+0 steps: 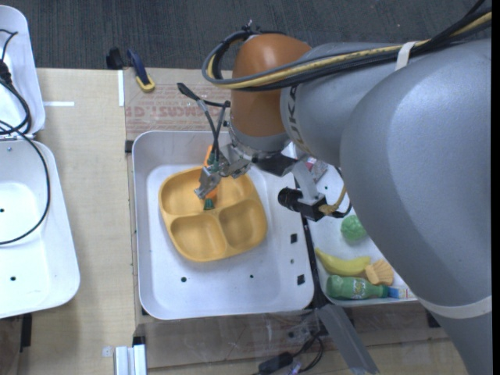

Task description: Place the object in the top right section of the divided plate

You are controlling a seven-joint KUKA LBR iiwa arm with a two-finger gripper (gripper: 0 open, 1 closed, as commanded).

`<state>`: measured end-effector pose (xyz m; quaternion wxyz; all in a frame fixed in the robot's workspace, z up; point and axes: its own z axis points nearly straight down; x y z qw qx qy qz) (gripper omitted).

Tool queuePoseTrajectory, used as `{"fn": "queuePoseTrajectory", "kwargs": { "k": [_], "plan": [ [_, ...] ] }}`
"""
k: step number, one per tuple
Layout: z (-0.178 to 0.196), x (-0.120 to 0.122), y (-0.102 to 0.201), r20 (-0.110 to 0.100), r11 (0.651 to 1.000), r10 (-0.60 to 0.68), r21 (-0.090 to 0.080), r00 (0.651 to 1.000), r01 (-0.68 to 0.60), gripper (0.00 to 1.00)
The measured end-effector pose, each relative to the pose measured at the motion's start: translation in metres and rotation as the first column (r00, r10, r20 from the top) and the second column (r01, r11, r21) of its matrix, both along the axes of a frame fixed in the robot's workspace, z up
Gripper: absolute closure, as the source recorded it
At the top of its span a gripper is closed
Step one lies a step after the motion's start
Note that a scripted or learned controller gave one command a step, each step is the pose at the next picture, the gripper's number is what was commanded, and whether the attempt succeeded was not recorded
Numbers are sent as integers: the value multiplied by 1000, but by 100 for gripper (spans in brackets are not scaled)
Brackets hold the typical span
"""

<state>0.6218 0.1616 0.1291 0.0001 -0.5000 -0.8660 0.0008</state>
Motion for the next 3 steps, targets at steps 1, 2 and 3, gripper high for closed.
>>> {"fn": "queuePoseTrajectory", "kwargs": {
  "k": [1,2,3],
  "plan": [
    [-28,-44,-56,-1,999,-39,0,999,39,0],
    [-37,-73,-56,2,994,113,-3,994,-113,0],
    [62,-102,-115,1,987,158,0,987,-158,0]
  ]
}}
